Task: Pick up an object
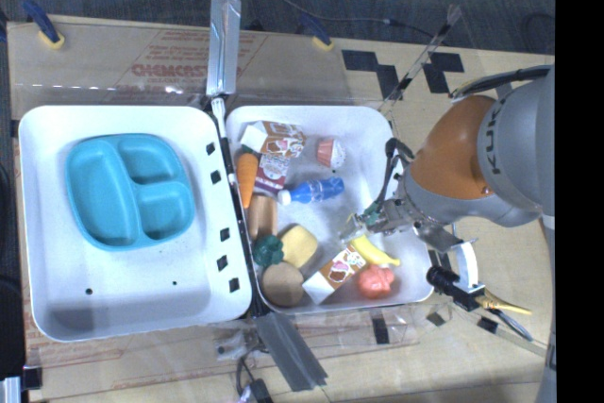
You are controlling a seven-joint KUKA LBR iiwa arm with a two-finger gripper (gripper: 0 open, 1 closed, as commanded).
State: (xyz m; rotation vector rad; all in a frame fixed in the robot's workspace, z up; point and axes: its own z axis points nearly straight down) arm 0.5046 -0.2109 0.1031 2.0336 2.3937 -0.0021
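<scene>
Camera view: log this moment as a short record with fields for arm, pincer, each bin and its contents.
arm: grey arm with orange band, reaching in over the right bin's right rim
pincer: pincer low over the right bin, above the banana
left bin: left bin holds a blue divided tray
right bin: right bin holds a carrot, blue bottle, banana, pink fruit, brown potato
grasp: nothing visibly between the fingers

The bench (113, 47) is tan board with red print and black squares; two white bins, left (57, 297) and right (363, 123), sit side by side.
</scene>
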